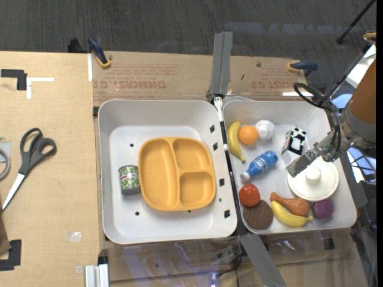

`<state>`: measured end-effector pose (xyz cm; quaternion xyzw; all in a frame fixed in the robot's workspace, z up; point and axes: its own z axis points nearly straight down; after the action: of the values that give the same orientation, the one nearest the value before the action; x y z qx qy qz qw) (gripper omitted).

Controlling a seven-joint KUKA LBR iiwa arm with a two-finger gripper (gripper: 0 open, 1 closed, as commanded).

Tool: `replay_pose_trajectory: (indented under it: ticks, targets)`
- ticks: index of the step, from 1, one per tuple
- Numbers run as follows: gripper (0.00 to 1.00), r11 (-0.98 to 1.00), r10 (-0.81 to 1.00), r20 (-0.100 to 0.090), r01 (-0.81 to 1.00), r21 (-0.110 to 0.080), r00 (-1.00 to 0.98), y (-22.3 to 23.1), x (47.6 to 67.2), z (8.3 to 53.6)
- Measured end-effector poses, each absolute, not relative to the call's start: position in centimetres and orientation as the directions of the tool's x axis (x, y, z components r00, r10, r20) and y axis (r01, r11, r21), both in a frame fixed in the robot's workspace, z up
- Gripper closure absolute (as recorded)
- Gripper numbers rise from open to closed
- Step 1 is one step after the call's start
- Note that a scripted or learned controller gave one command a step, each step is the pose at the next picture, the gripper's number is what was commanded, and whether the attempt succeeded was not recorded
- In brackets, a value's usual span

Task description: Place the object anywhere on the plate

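Gripper low at right of frame, over white round object, finger state impossible to tell; orange plate waiting at centre-left, nothing on it.

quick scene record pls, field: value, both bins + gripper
left bin: yellow divided plate, nothing on it; small green can touching its left edge
right bin: banana, orange, blue bottle, tomato, brown patty, second banana, drumstick, purple item, white round lid, black-and-white toy, white ball
gripper: over right bin, above the lid
bench: scissors, far left
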<state>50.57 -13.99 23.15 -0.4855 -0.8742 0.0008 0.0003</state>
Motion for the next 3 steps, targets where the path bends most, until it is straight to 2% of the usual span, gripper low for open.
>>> replay_pose_trajectory:
  ticks: [1,2,3]
  targets:
    - [0.0,0.53,0.848,0.0,0.848,-0.002,-0.53,-21.8,48.3,21.4]
    - [0.0,0.774,0.633,0.0,0.633,0.0,-0.774,-22.2,47.9,18.6]
    - [0.0,0.793,0.609,0.0,0.609,0.001,-0.793,-22.1,47.9,16.8]
